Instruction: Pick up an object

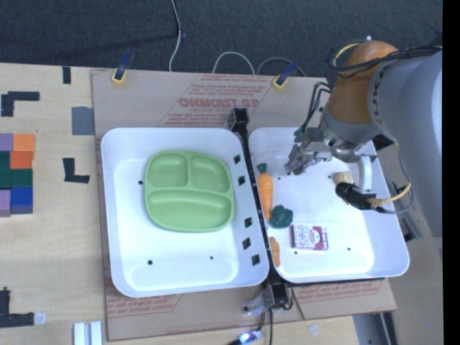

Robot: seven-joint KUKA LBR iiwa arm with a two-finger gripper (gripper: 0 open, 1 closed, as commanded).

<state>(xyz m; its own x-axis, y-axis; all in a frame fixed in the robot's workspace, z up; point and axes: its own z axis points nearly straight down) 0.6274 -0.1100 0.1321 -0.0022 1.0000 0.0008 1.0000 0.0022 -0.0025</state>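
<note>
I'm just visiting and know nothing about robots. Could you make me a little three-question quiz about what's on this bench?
1. True or false: the green divided plate lies in the same bin as the carrot.
2. Which thing lies nearest the carrot's lower end? A) the small printed packet B) the dark green lump C) the stack of coloured blocks
3. Fill in: the tool hangs over the ____ bin, as the camera sees it.

Key
1. False: the plate is in the left bin, the carrot in the right bin.
2. B
3. right
</note>
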